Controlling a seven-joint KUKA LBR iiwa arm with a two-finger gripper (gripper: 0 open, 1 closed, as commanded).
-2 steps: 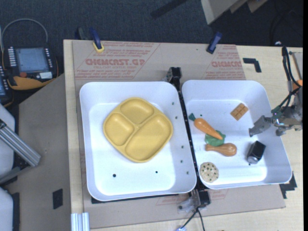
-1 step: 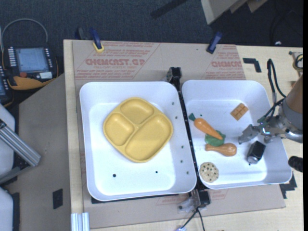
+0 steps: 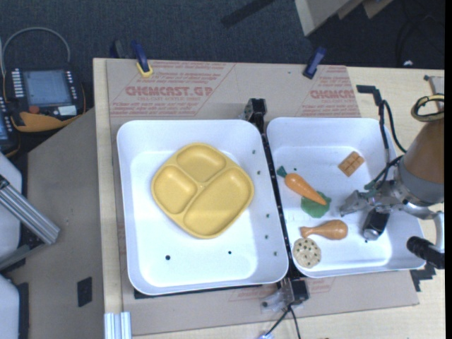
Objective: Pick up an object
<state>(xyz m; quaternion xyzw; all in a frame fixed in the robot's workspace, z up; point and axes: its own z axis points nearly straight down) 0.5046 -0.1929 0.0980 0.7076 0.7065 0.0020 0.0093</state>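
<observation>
Well, from where I stand the gripper (image 3: pixel 353 202) hangs low over the right bin (image 3: pixel 332 134), at the end of the grey arm (image 3: pixel 424 164) that comes in over that bin's outer side. I can't tell how far open it is, and I can't see that it has hold of anything. Closest to the gripper is a toy drumstick (image 3: pixel 328 229), lying flat just beside it, a little nearer the bench's front edge and apart from it. A green piece (image 3: pixel 314 205) sits near the gripper on the side toward the left bin (image 3: pixel 134 189), with a carrot (image 3: pixel 305 187) resting against it. A brown block (image 3: pixel 351 163) lies near the gripper toward the back wall, and a cookie (image 3: pixel 306 252) sits beyond the drumstick. Well apart from the gripper, a yellow plate (image 3: pixel 203 189) rests in the left bin.
</observation>
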